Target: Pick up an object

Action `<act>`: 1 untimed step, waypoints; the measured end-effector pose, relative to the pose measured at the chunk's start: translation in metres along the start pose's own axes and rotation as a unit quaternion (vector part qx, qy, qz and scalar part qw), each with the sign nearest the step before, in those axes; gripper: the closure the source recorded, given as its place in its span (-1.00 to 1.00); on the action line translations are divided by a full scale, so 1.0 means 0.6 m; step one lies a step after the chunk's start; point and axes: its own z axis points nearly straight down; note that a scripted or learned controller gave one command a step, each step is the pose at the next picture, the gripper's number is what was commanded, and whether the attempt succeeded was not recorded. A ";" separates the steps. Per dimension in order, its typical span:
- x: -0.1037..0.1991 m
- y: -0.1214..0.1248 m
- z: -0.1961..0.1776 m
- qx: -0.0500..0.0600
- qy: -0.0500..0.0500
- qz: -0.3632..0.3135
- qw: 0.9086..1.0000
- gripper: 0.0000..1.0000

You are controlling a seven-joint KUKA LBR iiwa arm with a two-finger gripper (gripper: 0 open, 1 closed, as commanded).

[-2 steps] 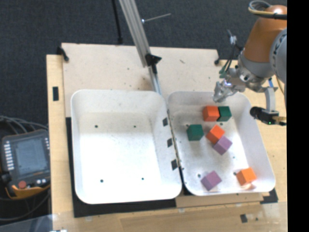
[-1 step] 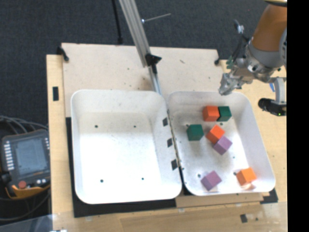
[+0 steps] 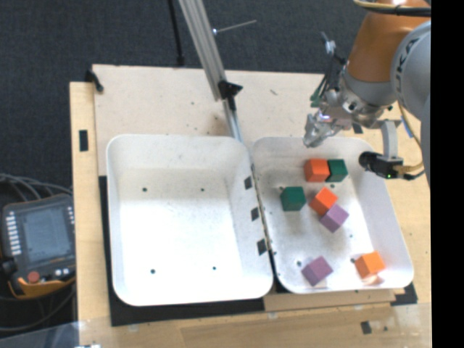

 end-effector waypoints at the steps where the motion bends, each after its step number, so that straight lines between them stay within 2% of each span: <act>1: 0.082 0.012 0.015 0.001 0.000 0.000 1.000 1.00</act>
